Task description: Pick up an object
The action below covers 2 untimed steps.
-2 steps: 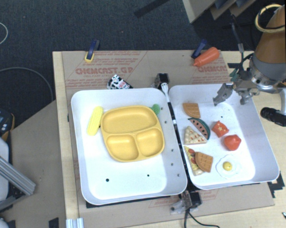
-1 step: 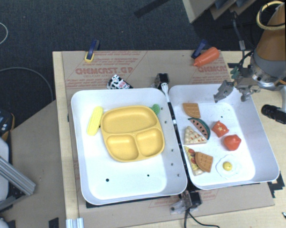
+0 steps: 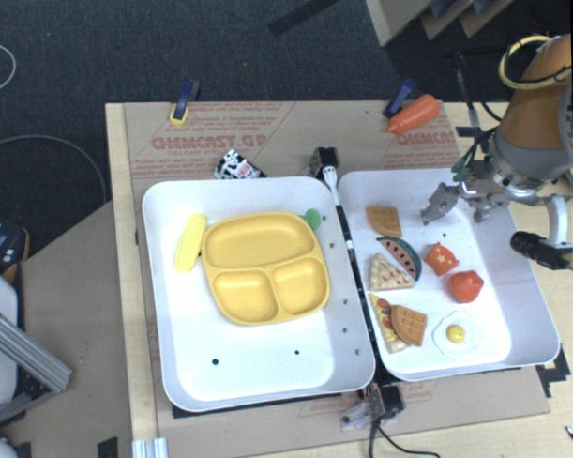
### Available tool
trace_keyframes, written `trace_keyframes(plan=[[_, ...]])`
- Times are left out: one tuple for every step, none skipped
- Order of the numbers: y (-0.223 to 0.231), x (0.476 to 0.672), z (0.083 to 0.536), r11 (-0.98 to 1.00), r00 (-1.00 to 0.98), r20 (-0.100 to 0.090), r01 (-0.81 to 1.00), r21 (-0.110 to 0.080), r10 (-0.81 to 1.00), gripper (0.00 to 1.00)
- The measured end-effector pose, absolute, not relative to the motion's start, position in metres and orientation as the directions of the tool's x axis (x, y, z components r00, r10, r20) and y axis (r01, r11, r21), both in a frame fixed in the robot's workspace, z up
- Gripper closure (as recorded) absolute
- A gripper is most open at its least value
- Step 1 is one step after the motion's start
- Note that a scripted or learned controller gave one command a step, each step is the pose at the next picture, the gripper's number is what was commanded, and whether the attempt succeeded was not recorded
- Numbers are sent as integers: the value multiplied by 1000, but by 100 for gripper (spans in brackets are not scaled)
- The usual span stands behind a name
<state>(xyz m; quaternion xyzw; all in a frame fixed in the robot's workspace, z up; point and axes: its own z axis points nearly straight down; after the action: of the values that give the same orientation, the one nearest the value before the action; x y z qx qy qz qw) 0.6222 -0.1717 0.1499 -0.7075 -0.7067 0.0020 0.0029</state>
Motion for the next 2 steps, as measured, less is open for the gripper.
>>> trace_keyframes(plan=[[-175,628,90,0,0,2,1000,-7,1000,0],[-175,628,84,0,0,1,1000,-4,1000,0]])
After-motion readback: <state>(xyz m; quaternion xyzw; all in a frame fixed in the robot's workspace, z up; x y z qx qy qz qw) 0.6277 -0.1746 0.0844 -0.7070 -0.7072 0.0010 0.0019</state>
